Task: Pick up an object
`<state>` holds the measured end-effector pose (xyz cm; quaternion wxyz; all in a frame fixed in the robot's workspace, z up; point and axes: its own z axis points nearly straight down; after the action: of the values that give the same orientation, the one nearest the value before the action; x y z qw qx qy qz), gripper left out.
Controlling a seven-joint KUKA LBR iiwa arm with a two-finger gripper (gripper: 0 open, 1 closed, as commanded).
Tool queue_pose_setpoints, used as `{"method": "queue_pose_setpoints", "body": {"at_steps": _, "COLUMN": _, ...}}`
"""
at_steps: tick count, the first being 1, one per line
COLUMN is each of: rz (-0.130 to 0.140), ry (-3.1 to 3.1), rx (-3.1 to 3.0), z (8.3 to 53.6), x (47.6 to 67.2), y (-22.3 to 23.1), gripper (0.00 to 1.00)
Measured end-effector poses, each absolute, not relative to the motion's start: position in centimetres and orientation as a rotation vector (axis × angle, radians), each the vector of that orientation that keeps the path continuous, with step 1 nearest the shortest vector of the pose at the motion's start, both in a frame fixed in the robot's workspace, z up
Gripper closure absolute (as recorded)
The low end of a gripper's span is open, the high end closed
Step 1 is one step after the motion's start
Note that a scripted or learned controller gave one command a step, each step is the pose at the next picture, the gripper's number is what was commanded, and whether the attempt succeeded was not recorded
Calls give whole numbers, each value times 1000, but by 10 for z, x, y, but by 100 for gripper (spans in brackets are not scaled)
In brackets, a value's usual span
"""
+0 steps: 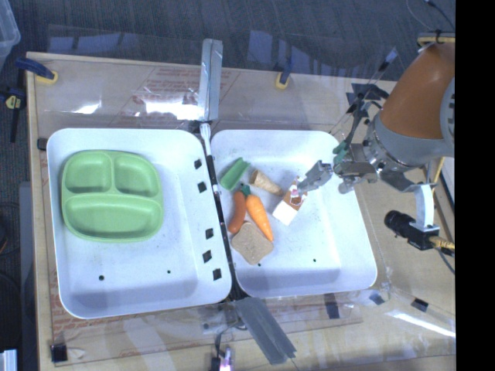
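Nothing lifted yet. Gripper (303, 185) sits low at the block (288, 206), right of the carrots (258, 216); jaw state can't tell. Grasp and lift remain.

Light wooden bench (93, 99), dark grey carpet floor (155, 14) behind.

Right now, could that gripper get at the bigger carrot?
Probably yes. The gripper hangs over the right bin, and the larger carrot lies uncovered nearby, though the brown slice touches it.
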<state>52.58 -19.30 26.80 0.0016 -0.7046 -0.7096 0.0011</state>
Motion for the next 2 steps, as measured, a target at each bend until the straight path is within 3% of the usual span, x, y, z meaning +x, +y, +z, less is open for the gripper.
{"method": "queue_pose_setpoints", "body": {"at_steps": 1, "rz": 6, "ry": -2011, "rx": -2406, "z": 133, "x": 552, "y": -171, "gripper": 0}}
{"method": "queue_pose_setpoints", "body": {"at_steps": 2, "rz": -1, "ry": -1965, "rx": -2451, "z": 93, "x": 539, "y": -130, "gripper": 0}}
